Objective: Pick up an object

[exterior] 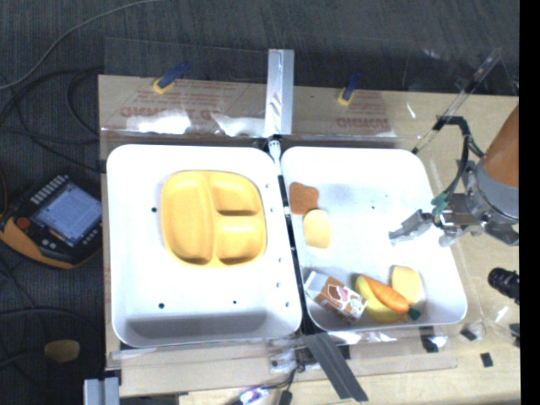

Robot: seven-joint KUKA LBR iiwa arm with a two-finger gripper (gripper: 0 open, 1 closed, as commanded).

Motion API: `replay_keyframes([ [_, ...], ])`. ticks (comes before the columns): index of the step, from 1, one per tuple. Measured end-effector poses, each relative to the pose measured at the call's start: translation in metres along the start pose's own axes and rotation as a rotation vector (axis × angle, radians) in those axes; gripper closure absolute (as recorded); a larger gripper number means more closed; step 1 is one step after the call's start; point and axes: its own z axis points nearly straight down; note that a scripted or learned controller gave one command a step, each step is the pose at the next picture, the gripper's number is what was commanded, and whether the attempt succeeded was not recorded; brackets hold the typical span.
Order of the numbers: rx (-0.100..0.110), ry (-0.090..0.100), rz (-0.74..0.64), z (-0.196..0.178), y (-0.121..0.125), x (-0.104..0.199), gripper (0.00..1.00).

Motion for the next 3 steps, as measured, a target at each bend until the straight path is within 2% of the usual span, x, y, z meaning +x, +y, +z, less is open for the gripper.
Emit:
replay_keyframes([
  [1,-0.008,-0.002,-0.147,0.139,0.001,-0.007,0.0],
  [2,0.0,-0.001,-0.021,0.042,-0.001,0.006,0.0],
  [3,-0.012,-0.002,0.135,0.153,0.002,0.069,0.0],
])
